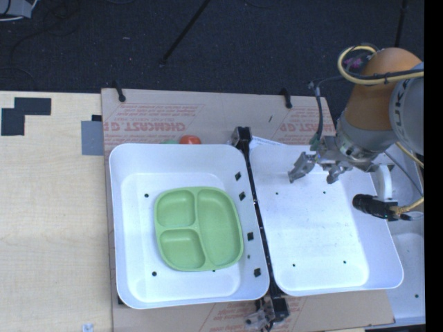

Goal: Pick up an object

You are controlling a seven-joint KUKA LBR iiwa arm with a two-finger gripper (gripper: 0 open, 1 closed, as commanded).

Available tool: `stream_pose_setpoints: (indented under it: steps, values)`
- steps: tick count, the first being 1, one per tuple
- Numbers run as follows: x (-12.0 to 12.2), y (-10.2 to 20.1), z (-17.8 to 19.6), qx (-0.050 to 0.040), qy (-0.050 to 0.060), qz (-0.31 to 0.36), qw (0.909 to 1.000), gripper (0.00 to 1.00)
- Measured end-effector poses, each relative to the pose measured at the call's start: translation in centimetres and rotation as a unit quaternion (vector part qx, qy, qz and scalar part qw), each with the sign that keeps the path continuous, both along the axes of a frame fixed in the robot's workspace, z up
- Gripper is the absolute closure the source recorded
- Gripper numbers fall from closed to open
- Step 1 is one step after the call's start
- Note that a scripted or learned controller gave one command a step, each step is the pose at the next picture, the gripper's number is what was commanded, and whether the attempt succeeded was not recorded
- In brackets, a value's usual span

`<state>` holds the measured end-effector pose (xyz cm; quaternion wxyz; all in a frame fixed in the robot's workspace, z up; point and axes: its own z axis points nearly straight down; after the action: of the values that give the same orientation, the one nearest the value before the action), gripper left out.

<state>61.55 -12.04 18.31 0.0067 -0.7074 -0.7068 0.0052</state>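
Camera view shows the gripper [316,169] positioned over the upper part of the right bin [325,254], at the end of the grey arm with the orange band [377,88] that enters from the right. The two fingers [299,168] are seen spread apart, and nothing is held between them. The bare white floor of the right bin is seen directly beneath and below the gripper.

The green divided plate [197,228] is located well to the left of the gripper and lower in the frame, lying flat in the middle of the left bin [131,185]. Three compartments are visible in the plate. The plate and the gripper are separated by the black divider [252,213] where the two bins meet.

A small red-orange object [190,140] is seen to the left of the gripper, just beyond the far rim of the left bin, resting on the cardboard sheet [173,120]; what it is cannot be told. A black cylindrical fitting [374,206] with a cable is seen to the right of the gripper and slightly lower, over the right edge of the right bin.
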Motion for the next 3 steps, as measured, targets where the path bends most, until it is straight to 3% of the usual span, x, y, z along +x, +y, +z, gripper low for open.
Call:
stream_pose_setpoints:
  steps: [1, 3]
  values:
    - [0.3, 0.0, 0.9, -0.0005, -0.007, 0.001, 1.0000, 0.00]
    - [0.1, -0.6, -9.8, -0.0006, -0.005, 0.000, 1.0000, 0.00]
